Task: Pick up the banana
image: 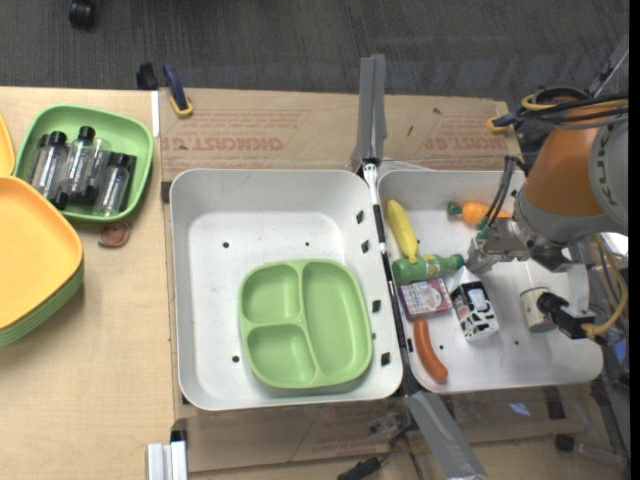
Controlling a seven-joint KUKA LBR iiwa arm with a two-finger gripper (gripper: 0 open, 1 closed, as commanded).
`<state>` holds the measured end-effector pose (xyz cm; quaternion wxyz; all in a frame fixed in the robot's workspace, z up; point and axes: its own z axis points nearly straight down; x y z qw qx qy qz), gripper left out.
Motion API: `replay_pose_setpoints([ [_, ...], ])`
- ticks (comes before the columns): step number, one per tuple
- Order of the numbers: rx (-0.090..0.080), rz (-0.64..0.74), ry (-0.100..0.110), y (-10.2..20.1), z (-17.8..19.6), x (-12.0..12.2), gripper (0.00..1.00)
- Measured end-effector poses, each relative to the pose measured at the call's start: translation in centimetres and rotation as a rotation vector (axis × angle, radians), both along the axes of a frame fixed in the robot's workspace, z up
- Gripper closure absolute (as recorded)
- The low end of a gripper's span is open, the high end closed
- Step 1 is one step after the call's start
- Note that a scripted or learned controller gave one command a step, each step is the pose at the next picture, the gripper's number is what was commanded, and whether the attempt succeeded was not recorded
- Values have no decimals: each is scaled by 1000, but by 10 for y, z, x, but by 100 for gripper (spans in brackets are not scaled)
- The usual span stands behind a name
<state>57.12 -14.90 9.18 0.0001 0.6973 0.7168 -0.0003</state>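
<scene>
Currently the banana [402,229] lies in the right bin [520,373] near its left wall, beside a green bottle [428,266], pink packet [424,295], red sausage [431,352] and carrot [468,211]. The claw [487,253] hovers right of the bottle; its state cannot be determined. The left bin [200,268] holds a green divided tray [305,323].

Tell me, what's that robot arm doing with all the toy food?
The grey and orange arm reaches into the right bin, where its tool hangs close to a green bottle. The banana it is meant to pick up lies untouched by the bin's left wall. The left bin holds a green tray.
</scene>
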Motion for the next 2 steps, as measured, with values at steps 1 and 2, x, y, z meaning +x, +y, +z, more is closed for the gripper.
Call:
replay_pose_setpoints([
  [1,0,46,-1,-31,0,28,100],
  [2,1,-150,3,10,-1,-43,100],
])
